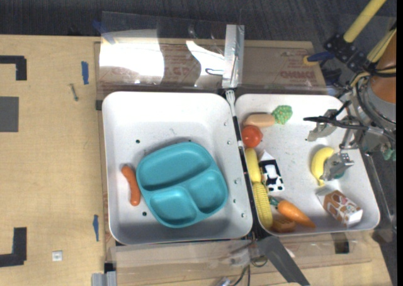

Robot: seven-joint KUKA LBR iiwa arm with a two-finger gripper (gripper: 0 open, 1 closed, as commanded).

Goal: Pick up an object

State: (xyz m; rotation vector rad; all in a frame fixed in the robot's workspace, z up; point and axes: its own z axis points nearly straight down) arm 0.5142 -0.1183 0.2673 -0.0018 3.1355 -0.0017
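My claw (335,168) over the right bin (368,212), banana (320,162) touching it at nine o'clock (fingers' spread, cannot tell), bread packet (342,207) at six.

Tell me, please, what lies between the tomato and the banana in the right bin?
In the camera view, only bare white bin floor lies between the tomato and the banana.
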